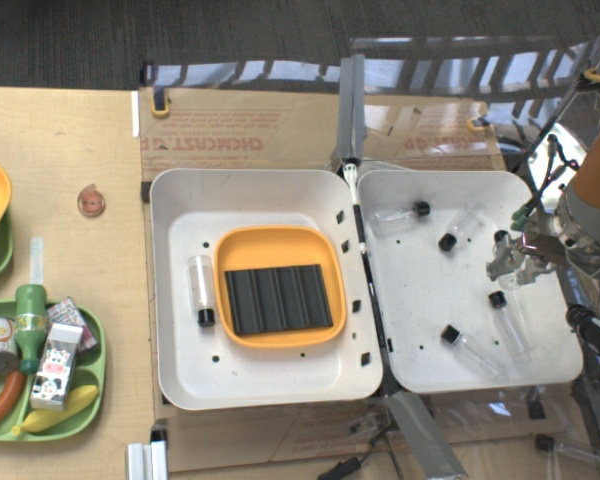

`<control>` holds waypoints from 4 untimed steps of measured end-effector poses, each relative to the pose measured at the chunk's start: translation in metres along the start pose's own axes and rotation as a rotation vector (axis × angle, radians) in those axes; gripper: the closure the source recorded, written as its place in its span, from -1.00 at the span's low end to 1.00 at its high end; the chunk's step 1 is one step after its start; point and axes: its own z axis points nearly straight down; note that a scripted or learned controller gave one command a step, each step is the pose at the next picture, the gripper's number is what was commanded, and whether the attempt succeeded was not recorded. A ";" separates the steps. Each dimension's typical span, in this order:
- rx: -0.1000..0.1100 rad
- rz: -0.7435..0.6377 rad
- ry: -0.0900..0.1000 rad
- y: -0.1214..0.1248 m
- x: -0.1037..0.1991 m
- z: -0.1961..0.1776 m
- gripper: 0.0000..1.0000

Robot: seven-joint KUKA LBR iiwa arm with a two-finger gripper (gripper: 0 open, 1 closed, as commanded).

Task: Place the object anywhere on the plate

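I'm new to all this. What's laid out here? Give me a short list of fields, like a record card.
left bin: holds an orange plate with a dark ribbed insert
beside the plate: one clear vial with a black cap, lying to its left
right bin: several clear black-capped vials, scattered
gripper: over the right bin's right side, nothing seen between its fingers
vial on plate: none yet

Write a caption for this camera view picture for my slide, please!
Robot gripper hovers over clear vials in the right bin; the yellow plate waits in the left bin.
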 end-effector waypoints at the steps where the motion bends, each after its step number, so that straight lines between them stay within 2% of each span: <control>1: -0.001 -0.290 -0.001 0.035 -0.041 -0.024 1.00; 2: -0.003 -0.508 -0.002 0.103 -0.012 -0.073 1.00; 3: -0.004 -0.771 -0.003 0.149 -0.024 -0.073 1.00; 4: -0.005 -1.085 -0.004 0.167 -0.037 -0.060 1.00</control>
